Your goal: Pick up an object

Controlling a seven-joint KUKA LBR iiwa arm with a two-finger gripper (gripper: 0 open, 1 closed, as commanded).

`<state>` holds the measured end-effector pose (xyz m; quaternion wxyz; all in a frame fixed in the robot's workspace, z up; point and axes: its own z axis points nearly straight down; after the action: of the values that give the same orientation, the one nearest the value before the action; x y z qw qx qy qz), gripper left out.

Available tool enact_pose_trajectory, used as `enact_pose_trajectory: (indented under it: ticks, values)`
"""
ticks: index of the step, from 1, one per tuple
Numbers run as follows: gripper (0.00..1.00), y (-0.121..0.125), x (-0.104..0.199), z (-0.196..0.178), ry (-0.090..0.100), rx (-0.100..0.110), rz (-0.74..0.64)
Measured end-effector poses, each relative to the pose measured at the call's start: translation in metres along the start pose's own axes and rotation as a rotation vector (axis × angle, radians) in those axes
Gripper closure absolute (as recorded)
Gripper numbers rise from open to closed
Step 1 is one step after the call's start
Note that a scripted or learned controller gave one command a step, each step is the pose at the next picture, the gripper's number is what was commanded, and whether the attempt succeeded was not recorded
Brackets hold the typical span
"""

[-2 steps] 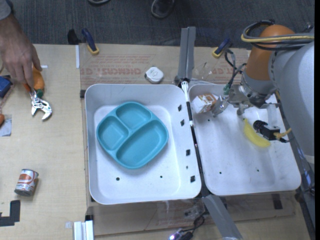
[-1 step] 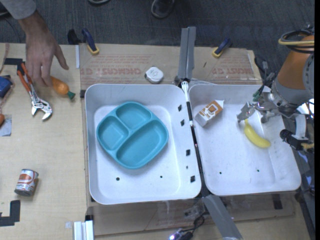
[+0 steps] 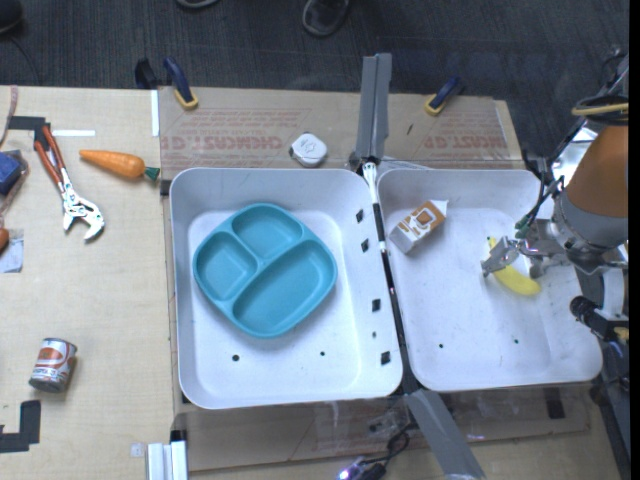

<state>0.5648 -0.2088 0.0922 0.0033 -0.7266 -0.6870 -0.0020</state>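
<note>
A yellow banana point(image 3: 516, 278) lies near the right side of the right bin point(image 3: 470, 353). My gripper point(image 3: 507, 255) is down over the banana's upper end, coming in from the right, and its metal fingers sit around that end. A small orange and white carton point(image 3: 417, 225) lies on its side in the upper left part of the same bin. A blue divided plate point(image 3: 264, 269) rests in the left bin point(image 3: 200, 368).
On the bench left of the bins are a carrot point(image 3: 115, 163), a wrench with red handles point(image 3: 64, 183) and a small can point(image 3: 52, 362). A white round tape measure point(image 3: 309, 149) lies behind the bins, between two clamps point(image 3: 178, 82).
</note>
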Motion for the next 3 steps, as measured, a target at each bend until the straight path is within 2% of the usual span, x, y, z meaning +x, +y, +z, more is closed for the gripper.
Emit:
enact_pose_trajectory:
  ticks: [1,2,3]
  values:
    - [1.00,0.000,-0.002,-0.010,-0.006,-0.002,0.000]
    - [1.00,0.031,0.062,-0.124,-0.009,-0.002,0.152]
    - [1.00,0.061,0.099,-0.009,-0.008,0.001,-0.130]
